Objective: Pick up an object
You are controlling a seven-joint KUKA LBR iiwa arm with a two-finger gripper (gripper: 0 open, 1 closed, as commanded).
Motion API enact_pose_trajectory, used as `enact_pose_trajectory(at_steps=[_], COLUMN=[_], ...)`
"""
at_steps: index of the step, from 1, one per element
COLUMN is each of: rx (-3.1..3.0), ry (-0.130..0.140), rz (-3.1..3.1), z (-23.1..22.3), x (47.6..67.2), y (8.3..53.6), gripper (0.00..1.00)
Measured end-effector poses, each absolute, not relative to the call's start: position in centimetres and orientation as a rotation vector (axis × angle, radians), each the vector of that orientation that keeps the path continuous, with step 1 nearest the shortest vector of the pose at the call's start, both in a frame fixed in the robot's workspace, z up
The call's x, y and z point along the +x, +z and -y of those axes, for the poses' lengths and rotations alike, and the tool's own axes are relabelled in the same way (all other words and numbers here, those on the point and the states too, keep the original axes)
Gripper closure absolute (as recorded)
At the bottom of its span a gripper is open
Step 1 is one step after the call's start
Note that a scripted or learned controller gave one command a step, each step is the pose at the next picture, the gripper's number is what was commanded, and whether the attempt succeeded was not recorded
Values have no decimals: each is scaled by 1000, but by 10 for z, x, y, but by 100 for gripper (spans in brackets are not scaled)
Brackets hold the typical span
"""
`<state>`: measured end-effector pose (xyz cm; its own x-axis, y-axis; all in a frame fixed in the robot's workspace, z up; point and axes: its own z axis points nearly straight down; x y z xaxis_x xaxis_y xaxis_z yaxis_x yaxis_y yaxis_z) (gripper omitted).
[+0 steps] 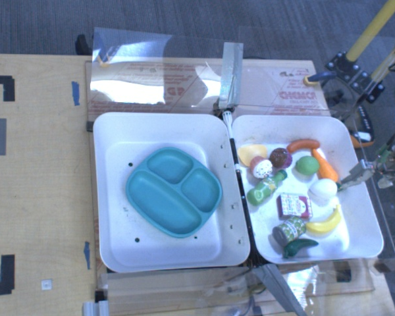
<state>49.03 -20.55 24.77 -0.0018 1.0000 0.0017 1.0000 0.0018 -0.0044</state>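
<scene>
My gripper [347, 182] sits at the right bin's [365, 242] right edge, beside the white egg [323, 190]; whether it's clenched, I cannot tell.

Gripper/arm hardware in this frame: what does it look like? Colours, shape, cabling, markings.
The gripper is slim, silvery-grey metal that narrows to a thin tip, seen at the right bin's right rim. Behind it the hardware is grey and blurred. No markings are legible, and cabling is too blurred to tell.
</scene>
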Motion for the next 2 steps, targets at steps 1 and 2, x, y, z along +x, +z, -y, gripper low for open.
enact_pose_trajectory(at_steps=[1, 2], rx=[-2217, -2220], ry=[6, -14], rz=[2220, 2241], z=[222, 223], x=[578, 613], y=[188, 144], gripper=[0, 0])
